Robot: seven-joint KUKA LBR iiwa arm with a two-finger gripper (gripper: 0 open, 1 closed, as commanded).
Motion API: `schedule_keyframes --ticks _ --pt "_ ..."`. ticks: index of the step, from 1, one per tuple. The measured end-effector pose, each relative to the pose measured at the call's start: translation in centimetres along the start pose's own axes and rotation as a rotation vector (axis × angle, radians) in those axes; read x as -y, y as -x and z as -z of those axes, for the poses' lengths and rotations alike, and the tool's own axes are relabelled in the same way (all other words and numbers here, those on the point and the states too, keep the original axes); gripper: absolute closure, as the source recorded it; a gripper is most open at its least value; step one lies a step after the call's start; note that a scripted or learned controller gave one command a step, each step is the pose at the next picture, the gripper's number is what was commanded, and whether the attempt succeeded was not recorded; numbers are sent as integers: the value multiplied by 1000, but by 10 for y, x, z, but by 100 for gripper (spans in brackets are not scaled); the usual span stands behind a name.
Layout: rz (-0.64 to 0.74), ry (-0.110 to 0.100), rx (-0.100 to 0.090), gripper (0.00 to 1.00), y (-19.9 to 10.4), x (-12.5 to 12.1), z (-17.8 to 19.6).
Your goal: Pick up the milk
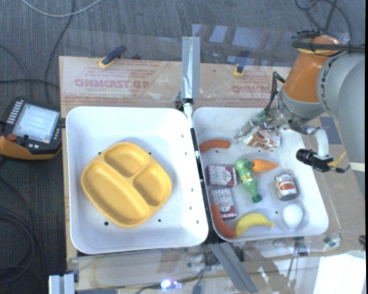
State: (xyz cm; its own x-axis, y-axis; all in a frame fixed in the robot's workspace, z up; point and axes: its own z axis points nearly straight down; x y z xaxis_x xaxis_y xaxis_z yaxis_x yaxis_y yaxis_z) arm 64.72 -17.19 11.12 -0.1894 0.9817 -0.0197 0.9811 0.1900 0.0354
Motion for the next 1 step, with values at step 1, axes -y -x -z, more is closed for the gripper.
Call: schedule_keyframes --ticks 1 --pt "0 21 9 100 3 -6 17"
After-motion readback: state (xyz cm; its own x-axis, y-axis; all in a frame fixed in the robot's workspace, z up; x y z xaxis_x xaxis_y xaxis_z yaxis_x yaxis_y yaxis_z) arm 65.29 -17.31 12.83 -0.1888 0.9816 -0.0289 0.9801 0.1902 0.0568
